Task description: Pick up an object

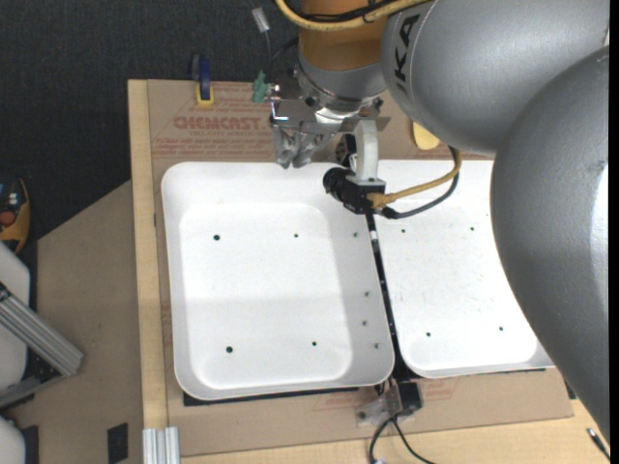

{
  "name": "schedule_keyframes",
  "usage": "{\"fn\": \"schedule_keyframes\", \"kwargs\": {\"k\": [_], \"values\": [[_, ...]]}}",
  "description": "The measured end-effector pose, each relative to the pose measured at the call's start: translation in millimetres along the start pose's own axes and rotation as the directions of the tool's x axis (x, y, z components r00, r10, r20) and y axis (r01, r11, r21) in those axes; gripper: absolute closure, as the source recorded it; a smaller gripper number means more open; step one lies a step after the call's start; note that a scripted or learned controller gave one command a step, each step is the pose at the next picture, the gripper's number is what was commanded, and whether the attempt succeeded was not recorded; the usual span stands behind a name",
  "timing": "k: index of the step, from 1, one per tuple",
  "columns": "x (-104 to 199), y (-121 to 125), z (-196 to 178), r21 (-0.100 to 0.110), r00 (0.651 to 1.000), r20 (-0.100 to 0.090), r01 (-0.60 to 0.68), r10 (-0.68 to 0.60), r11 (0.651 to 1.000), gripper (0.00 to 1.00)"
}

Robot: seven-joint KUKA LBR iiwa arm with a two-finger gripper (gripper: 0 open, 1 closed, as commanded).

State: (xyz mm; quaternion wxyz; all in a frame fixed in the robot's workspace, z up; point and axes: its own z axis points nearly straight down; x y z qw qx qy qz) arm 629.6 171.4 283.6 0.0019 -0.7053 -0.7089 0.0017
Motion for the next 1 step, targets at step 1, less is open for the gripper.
{"fn": "schedule_keyframes", "kwargs": {"k": [1], "values": [[-84.9, 22.4, -62.0, -0.014, 1.000, 0.002, -0.012, 0.012, 1.000, 1.00]]}}
